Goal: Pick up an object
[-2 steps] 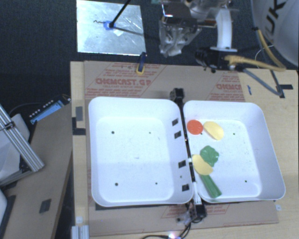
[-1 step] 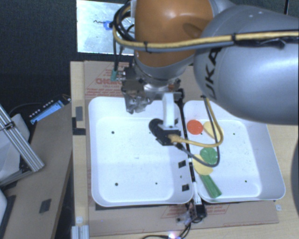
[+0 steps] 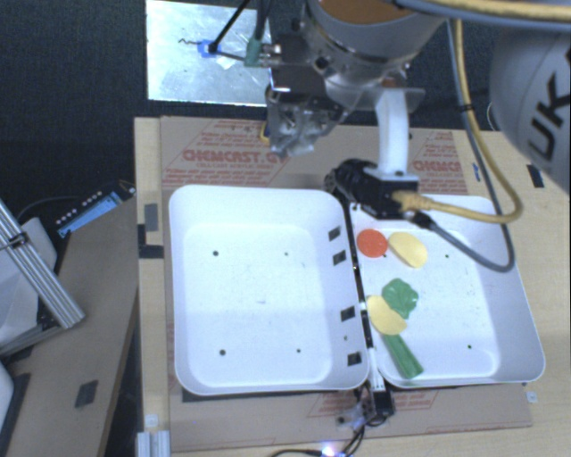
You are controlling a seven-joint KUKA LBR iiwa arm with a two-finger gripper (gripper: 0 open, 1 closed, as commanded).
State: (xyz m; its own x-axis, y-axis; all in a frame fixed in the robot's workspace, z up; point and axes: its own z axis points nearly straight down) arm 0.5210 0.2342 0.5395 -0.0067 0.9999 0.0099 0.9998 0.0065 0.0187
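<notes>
Jaws behind bins (image 3: 223, 201) (image 3: 513, 303); R: 2 yellow (image 3: 408, 249) (image 3: 386, 316), 2 green (image 3: 401, 294) (image 3: 405, 356), 1 orange (image 3: 372, 243)

Arm (image 3: 375, 18): reached in from the right, wrist hung high at the top.
Gripper (image 3: 294, 134): pointed downward beyond the far rim, nothing seen between it.

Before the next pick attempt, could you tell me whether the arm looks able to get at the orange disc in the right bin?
Probably yes: the orange disc lies uncovered near the right bin's far left corner, apart from the yellow piece, with nothing lying on it.
</notes>
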